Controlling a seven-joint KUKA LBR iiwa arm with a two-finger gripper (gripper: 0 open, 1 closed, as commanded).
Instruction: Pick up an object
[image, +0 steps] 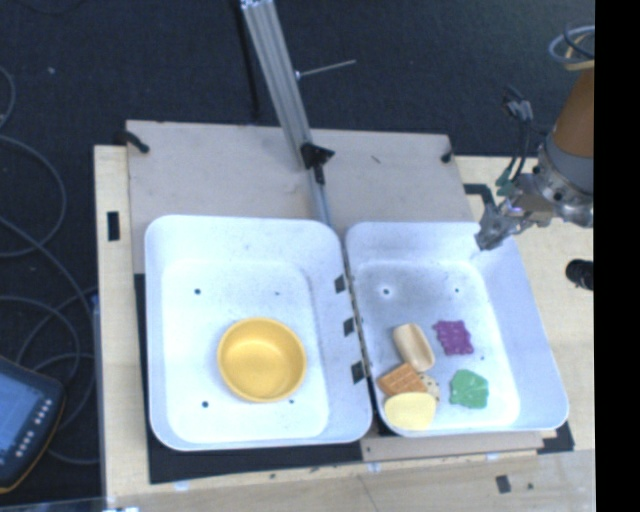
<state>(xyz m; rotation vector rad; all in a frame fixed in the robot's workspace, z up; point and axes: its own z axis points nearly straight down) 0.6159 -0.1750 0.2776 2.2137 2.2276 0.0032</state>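
The right bin (505, 270) holds a purple lumpy piece (454, 336), a green lumpy piece (469, 389), a tan cylinder (412, 345), an orange-brown block (402, 379) and a pale yellow round piece (411, 410), all grouped near its front. In the left bin (180, 250) sits a yellow bowl (262, 358). My gripper (491, 236) hangs over the far right corner of the right bin, well back from the objects, with nothing seen between its fingers.
A slanted metal pole (285, 95) rises from a clamp behind the seam between the bins. Cables and a tablet (25, 420) lie on the dark floor to the left. The bench edge runs close behind the gripper.
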